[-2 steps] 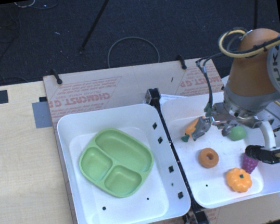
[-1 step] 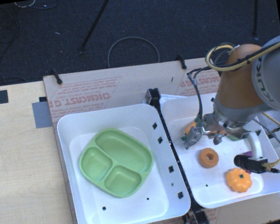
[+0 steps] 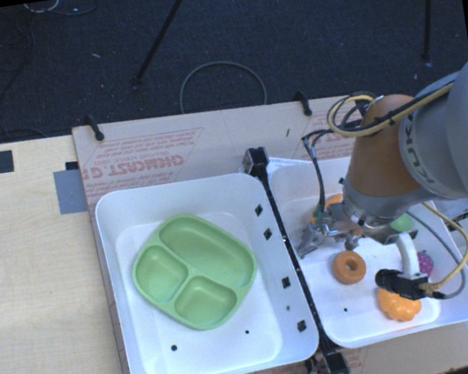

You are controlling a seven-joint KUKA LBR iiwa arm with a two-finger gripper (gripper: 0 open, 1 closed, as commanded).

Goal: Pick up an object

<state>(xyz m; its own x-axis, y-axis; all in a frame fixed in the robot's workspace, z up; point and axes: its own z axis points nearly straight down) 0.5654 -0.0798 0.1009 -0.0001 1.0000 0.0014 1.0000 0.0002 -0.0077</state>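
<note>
Progress on the pick looks early: nothing is lifted, and every object in view lies on the floor of a bin. The arm (image 3: 396, 156) reaches in from the right and hangs low over the right bin (image 3: 343, 318), its wrist covering the upper middle of that bin. The gripper (image 3: 325, 233) sits at the left side of the bin, near the divider between the two bins, and whether the jaws are open or closed cannot be told, since the metal parts there blur together. No object shows between them. A brown donut-shaped ring (image 3: 349, 267) lies just below and to the right of the gripper, apart from it. An orange toy (image 3: 400, 303) rests near the bin's lower right, with a black part of the arm's fitting across its top. A small pink piece (image 3: 425, 263) and a green bit (image 3: 402, 222) peek out beside the wrist. The left bin (image 3: 147, 363) holds a green divided plate (image 3: 194, 270), well apart from the arm. Closing on something and raising it are, by my judgement, both left to do.
</note>
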